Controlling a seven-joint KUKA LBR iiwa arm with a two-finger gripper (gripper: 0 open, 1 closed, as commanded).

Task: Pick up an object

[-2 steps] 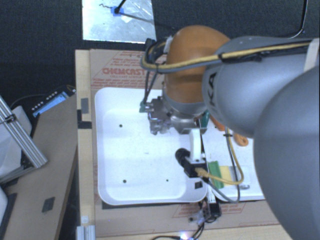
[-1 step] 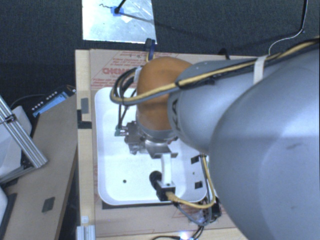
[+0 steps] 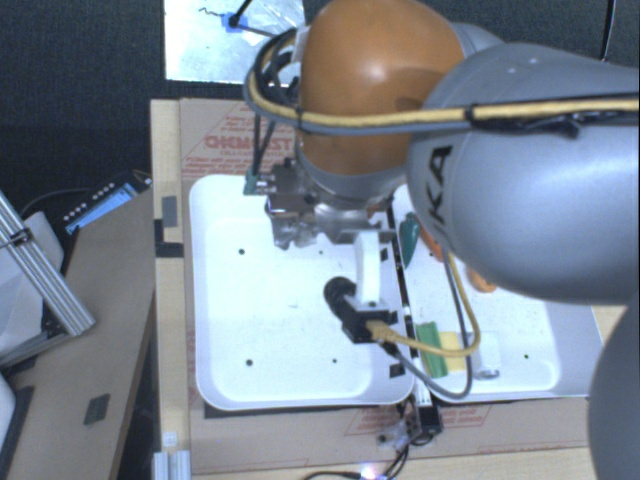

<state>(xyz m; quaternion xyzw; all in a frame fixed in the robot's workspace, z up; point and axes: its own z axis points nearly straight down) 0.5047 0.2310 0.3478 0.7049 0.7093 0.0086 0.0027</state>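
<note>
Grey arm [image 3: 540, 168] above white bins [image 3: 230, 368]

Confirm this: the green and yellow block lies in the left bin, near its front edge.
Wrong bin. The block lies in the right bin, near its front edge, just beyond the wall it shares with the left bin. The camera view shows it.

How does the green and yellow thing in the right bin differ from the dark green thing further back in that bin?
The green and yellow block lies near the right bin's front edge; the dark green object sits further back, beside the arm. The block is two-toned and boxy; the dark green object is one colour and rounded. A yellow cable crosses the block. Both lie near the divider between the bins.
</note>
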